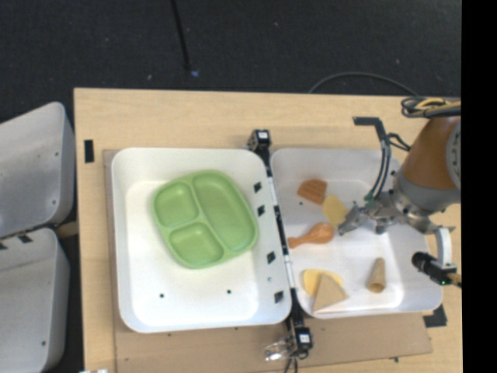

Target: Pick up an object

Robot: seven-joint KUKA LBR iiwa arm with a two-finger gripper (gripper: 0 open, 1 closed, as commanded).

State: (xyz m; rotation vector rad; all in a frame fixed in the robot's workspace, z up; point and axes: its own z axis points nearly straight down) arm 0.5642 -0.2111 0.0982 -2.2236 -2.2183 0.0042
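**Arm low in the right bin, next to the toy food**

A wooden table holds two white bins side by side. The left bin has a green plate in it. The plate has three parts and lies flat, turned a bit.

The right bin holds small toy foods. A brown piece lies near the top. Just below it is a pale yellow piece. An orange drumstick lies near the middle, with its thin end pointing at the wall between the bins. At the bottom a yellow piece and a tan wedge touch each other. A cone lies to their right, apart from them.

The arm comes in from the right and reaches down into the right bin. The gripper points left, just beside the pale yellow piece and the fat end of the drumstick. The fingers look dark and small, and I cannot tell if they are wide or narrow. Nothing can be seen between them. All the toy foods lie on the floor of the bin.

Black cables curl up from the arm. Dark floor is past the table, and white shapes sit at the left edge.
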